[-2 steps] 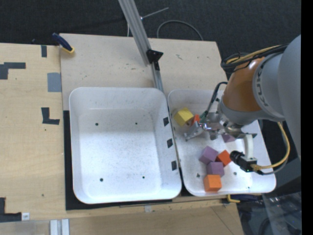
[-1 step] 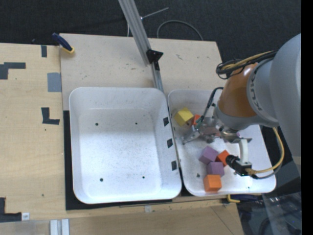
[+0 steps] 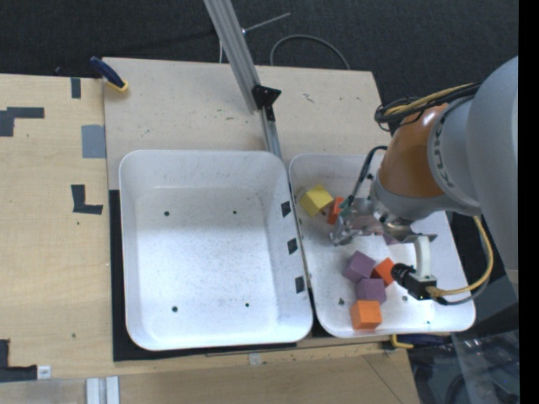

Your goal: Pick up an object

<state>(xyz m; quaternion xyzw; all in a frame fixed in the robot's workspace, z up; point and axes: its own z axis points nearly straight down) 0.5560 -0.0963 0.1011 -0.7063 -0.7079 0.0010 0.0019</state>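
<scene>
Grey and large, the arm is seen closest to the camera, with its orange band above the wrist. Its gripper is lowered into the right bin, close to that bin's left wall. Whether the gripper is open or closed cannot be told, and no object is clearly seen in its grasp.

Just beside the gripper, on its upper left, a small red-orange piece is found, and it is touching a yellow cube. Below the gripper, a purple block is lying, with a red-orange block next to it on the right. A second purple cube is placed under these, and an orange cube is set near the front rim.

Beside the right bin, the left bin is placed on the wooden bench. A metal rail is laid across the bench at a slant.
</scene>
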